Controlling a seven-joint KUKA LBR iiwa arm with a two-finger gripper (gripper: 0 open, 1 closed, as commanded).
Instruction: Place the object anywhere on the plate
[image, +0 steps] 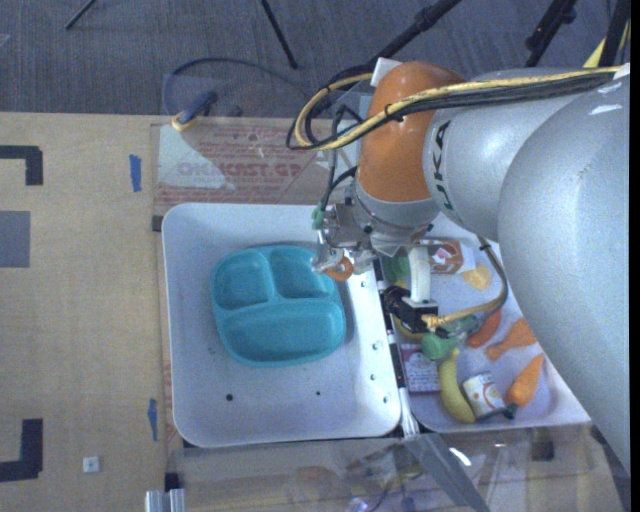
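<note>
Object (340, 265): small orange-and-white piece at the tip of the gripper (335, 258), apparently pinched between the fingers, though the wrist hides most of the grasp. It hangs just over the right rim of the blue plate (275, 305), which sits in the left bin (200, 400). Judgement: carry phase, release pending. Right bin (560, 400) holds the banana (455, 390) and carrots (525, 380), the source pile.

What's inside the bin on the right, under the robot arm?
Toy food lies in the right bin: a banana, carrots, something green. The arm covers the rest.
</note>
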